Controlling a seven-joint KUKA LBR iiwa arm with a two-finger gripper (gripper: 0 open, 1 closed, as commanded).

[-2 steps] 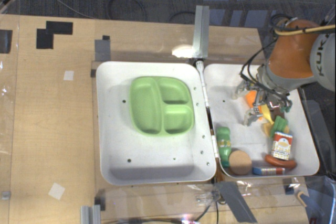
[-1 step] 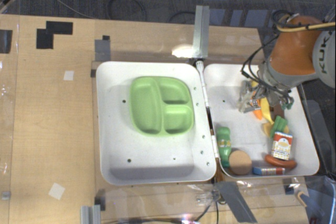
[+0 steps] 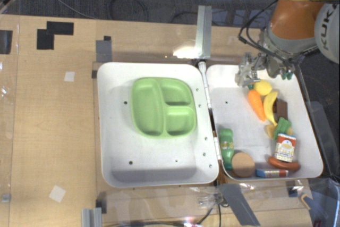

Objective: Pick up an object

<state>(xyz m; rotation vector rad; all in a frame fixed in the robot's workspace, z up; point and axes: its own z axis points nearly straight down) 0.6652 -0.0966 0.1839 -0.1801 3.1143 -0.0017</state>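
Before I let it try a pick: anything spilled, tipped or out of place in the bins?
Nothing stands out. The green divided plate lies flat in the left bin. The toy food, carrot and banana included, is jumbled but inside the right bin, beneath the gripper.

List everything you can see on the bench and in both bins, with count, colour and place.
divided plate: 1, green, left bin
carrot: 1, orange, right bin, upper part
banana: 1, yellow, beside carrot
lemon: 1, yellow, under gripper
bottle: 1, green, right bin, lower left
round cookie: 1, brown, below bottle
carton: 1, white and red, lower right
sausage: 1, red, bottom edge
gripper: 1, grey, over right bin's top
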